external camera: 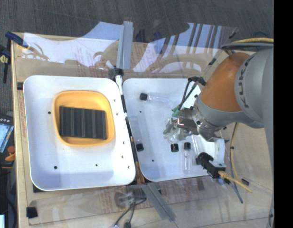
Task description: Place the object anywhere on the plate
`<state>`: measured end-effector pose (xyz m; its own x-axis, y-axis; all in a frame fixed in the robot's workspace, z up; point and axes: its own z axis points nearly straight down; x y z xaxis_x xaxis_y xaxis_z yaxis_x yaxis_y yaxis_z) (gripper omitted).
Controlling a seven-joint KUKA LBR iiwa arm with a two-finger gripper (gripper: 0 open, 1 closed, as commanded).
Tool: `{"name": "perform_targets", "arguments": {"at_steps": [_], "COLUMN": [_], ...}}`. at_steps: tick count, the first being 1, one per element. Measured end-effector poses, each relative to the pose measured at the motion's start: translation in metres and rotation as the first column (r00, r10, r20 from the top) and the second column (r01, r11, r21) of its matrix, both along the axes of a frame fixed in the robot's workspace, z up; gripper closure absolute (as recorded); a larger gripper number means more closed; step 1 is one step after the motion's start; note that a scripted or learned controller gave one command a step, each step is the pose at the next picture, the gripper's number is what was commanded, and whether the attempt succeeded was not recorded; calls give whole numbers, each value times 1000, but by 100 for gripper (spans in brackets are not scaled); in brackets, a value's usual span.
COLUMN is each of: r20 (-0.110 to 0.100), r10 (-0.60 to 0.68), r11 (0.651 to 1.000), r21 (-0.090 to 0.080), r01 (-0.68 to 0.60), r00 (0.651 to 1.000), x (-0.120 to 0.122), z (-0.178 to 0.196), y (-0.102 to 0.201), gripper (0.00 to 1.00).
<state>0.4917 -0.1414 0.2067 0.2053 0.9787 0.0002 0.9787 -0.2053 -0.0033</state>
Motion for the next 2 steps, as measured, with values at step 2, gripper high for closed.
{"name": "perform_targets", "arguments": {"at_steps": [2], "r20": [1], "r10": [285], "r11": [959], "r21": [0], "r01": [-285], "r00": [959], "x": [96], "z": [32], "y": [47], "gripper": [100]}}
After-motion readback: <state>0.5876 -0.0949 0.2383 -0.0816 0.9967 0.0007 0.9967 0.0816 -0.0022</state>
